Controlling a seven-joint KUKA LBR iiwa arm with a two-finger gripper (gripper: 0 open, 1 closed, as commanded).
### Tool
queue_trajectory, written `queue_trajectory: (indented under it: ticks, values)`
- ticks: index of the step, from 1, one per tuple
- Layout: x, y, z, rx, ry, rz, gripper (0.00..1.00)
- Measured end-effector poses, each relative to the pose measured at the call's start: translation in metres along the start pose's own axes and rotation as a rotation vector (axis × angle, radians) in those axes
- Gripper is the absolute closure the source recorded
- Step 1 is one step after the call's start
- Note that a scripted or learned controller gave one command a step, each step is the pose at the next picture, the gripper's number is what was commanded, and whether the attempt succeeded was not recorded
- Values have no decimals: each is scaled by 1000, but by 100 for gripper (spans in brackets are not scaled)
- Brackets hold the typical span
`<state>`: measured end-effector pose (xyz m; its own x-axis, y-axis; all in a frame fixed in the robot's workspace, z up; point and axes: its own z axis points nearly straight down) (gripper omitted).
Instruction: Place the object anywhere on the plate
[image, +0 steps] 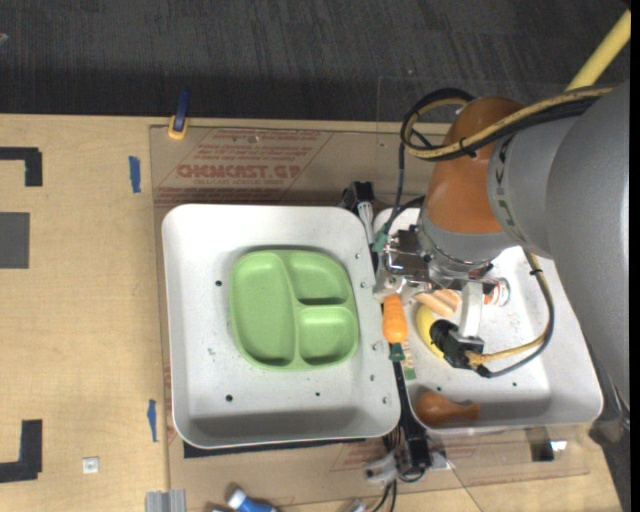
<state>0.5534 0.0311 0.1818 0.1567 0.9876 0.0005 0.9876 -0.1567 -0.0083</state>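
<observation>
A pale wooden bench (80, 330) fills most of the scene, marked with black tape corners (25, 165) and small blue tape strips (134, 174). Beyond its far edge lies dark grey carpeted floor (250, 50). Lighting is even.

Plate (290, 308): green plastic, smooth, matt. Bins (200, 300): white plastic, slight sheen. Table (80, 320): matt wood-coloured board. Arm (580, 180): smooth grey metal.
</observation>
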Motion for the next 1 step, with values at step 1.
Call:
queue_trajectory:
  ticks: [1]
  values:
    - [77, 5, -17, -8, 0, 149, 100]
